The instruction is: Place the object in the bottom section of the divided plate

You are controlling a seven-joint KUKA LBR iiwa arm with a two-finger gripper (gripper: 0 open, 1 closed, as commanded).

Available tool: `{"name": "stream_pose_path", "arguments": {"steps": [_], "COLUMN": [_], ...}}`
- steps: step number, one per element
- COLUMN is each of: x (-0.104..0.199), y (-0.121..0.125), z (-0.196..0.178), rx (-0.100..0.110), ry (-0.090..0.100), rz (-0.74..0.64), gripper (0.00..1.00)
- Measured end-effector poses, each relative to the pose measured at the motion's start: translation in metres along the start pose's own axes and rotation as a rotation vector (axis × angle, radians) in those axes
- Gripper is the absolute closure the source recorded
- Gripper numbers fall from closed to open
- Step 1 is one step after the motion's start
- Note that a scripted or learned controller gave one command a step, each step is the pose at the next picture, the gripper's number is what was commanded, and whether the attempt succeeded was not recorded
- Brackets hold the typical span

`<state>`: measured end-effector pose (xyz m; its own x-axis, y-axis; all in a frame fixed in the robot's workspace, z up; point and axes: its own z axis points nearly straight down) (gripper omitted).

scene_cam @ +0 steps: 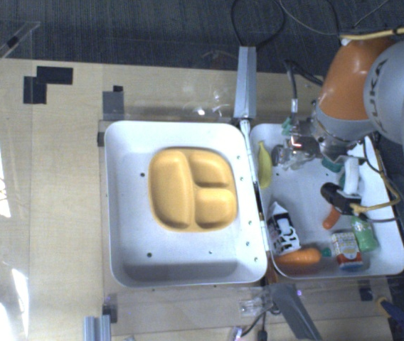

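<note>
pale wooden bench (45, 190) under a slanted overhead view, dark carpet behind; two white bins side by side. left bin (127, 254) holds the yellow divided plate (191, 152), every section bare. right bin (309, 190) holds the loose stock: a yellow-green banana-like piece (264, 163) against the wall next to the plate's bin, a black-and-white carton (282, 231) below it, an orange carrot-like piece (300, 258) at the near wall, and a green and red packet (348, 246) beside that. my gripper (296, 150) sits low at the far end of the right bin, just beside the banana-like piece. i cannot tell whether it is open or closed, and nothing shows as held in it. judgement: the object is still somewhere in the right bin and the pick is not secured. the banana-like piece is the likely candidate only because it is nearest. risks from here: (1) that piece lies along the bin wall, so a descent could strike the wall or pinch only its edge and let it slip. (2) carrying across the raised walls between the bins too low could knock the load loose. (3) the plate has one long section and two smaller ones; i read the bottom section (215, 206) as the smaller one nearer the camera, and a release slightly off would land on a ridge or in the neighbouring section. (4) a smooth curved piece may roll after release.
</note>
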<state>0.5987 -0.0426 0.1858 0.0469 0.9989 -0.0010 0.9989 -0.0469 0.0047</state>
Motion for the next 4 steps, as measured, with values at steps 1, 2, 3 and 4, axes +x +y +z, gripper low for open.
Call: {"name": "stream_pose_path", "arguments": {"steps": [1, 2, 3, 4], "x": [0.0, -0.002, -0.008, -0.023], "y": [0.0, 0.002, -0.024, 0.043], "z": [0.0, -0.152, -0.251, -0.25], "rx": [0.0, -0.002, -0.004, -0.002], "ry": [0.0, 0.0, -0.001, -0.002], "rz": [0.0, -0.281, -0.292, -0.258], "gripper": [0.0, 0.0, 0.0, 0.0]}}
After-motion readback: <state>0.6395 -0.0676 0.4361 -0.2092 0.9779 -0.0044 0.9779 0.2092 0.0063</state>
